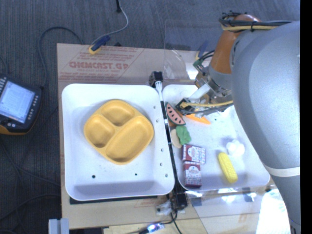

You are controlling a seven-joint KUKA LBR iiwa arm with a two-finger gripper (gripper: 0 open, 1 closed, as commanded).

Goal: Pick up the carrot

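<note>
In the right bin (248, 174), up near its far end, the gripper (187, 107) is down low over the bin floor, right at the carrot (199, 117), which lies flat as a thin orange sliver pointing towards the bin's middle. The dark fingertips sit at the carrot's left end, touching or just above it, hard to call from up here, and whether the jaws are apart or closed I cannot tell, with cables and the wrist crowding that spot. No clear sign of the carrot between the fingers, so no grasp to report. The arm (268, 82) sweeps in big and grey from the right, its orange band (224, 52) showing above the wrist, and it covers much of the bin's right side. Just left of the gripper, against the divider wall, there is a watermelon slice (172, 114), red with dark seeds, and below it a green leafy piece (183, 134) beside a small tan item I cannot make out. Further down the bin, two small red cartons (193, 165) lie end to end, and to their right a yellow corn cob (227, 166) with a small white object (236, 147) just above it. Over in the left bin (78, 179), a yellow divided plate (118, 130) sits in the middle, well apart from all the action. Off the bench on the left, a handheld screen unit (17, 104) rests on the carpet.
</note>
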